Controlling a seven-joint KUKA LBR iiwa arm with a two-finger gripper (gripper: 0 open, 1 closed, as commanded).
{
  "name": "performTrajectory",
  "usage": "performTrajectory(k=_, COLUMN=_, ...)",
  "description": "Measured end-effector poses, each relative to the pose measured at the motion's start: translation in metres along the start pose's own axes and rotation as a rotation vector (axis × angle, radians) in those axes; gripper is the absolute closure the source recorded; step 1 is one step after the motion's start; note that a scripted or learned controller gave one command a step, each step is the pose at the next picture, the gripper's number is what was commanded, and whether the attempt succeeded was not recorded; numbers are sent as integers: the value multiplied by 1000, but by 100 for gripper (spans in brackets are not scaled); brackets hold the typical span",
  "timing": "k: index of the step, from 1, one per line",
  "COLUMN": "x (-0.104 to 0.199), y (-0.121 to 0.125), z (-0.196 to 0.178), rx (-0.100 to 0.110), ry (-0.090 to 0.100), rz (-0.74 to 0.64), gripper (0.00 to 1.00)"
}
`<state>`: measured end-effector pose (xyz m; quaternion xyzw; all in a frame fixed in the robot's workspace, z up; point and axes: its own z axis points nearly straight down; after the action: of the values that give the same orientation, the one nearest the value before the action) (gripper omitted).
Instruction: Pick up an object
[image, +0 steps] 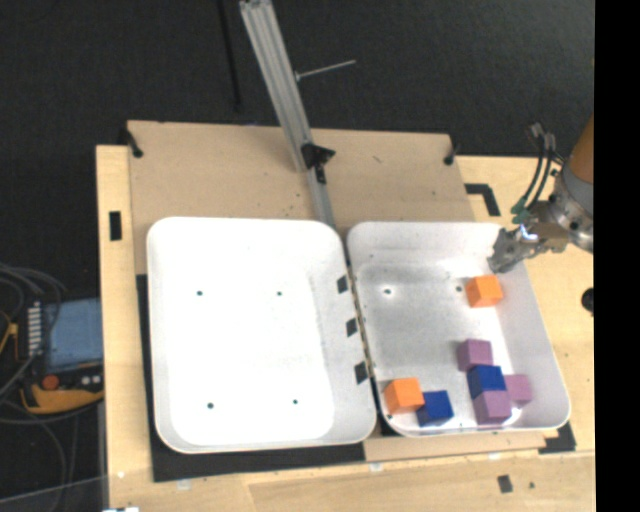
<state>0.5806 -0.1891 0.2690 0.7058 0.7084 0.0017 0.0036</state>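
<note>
The arm reaches in from the right edge of the frame, wrist angled down and left, with the gripper (506, 250) over the upper right corner of the right bin (420, 250). Whether it is clenched or released I cannot tell. An orange block (484, 291) lies just below it, apart from the tip.

- orange block (484, 291): lies alone in the upper right of the right bin (420, 250).
- second orange block (404, 394): near the bin's front rim, touching a blue block (436, 408).
- purple block (475, 353): right of centre, just above a second blue block (486, 379).
- two more purple blocks (492, 405) (518, 389): clustered at the front right corner.
</note>
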Motion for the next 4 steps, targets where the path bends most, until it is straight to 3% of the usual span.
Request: performTrajectory(k=4, x=202, y=-44, z=32, rx=8, ry=4, rz=-3, gripper=100)
